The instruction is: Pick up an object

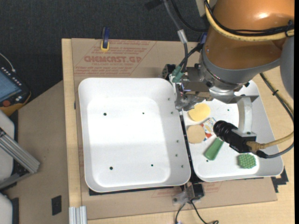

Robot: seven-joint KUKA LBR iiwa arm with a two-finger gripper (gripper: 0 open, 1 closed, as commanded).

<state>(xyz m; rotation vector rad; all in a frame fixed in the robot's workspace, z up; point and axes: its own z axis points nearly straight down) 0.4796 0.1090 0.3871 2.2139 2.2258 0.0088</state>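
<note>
Left bin (126,139) offers open floor; yellow piece (200,112), tan disc (195,134) and green block (214,149) crowd right bin (229,169).

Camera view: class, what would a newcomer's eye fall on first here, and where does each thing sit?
The arm's glossy orange band looms at upper right, over the right bin. Below it small bright things cluster in that bin: a yellow piece, a tan disc, a green block and a green bumpy round piece. The left bin spreads wide and white beside it.
</note>
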